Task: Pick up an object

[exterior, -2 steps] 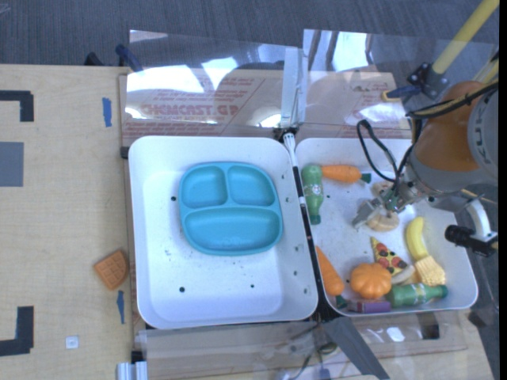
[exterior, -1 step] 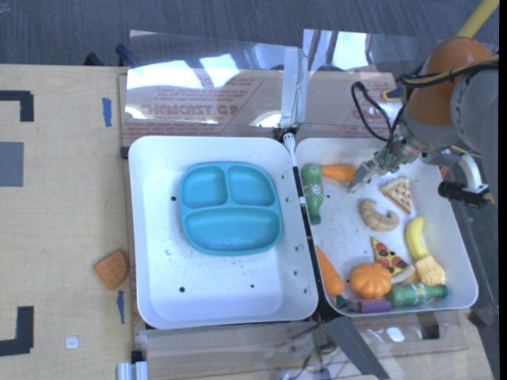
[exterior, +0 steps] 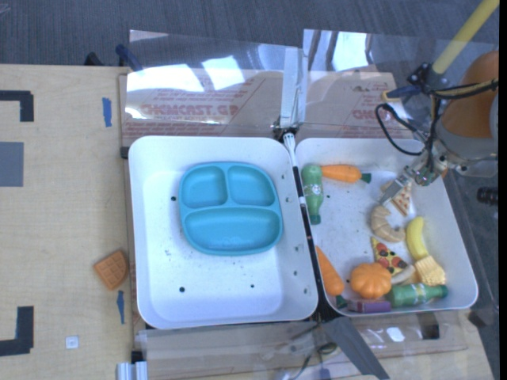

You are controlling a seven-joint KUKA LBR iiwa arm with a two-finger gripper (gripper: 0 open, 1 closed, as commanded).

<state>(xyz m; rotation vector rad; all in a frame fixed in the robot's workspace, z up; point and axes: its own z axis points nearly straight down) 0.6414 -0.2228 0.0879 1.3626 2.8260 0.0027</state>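
From my screen, far left on the tan bench lies a small orange waffle piece [exterior: 112, 268], outside the bins. The left bin [exterior: 158, 291] carries a blue divided plate [exterior: 230, 208], lying flat near its middle. In the right bin [exterior: 348, 212], a green bottle [exterior: 312, 191] lies against the left wall with a carrot [exterior: 345, 173] just beside its top end. Lower down, a second carrot [exterior: 329, 270] leans along that wall. Toward the right I see a croissant [exterior: 386, 222], a pizza slice [exterior: 389, 255], an orange pumpkin [exterior: 371, 280], a banana [exterior: 416, 237] and another green bottle [exterior: 417, 294]. The gripper [exterior: 405, 188] hangs low over the bin's upper right, just above a wedge-shaped pastry piece [exterior: 403, 203]; whether it is clenched or released, I cannot tell.
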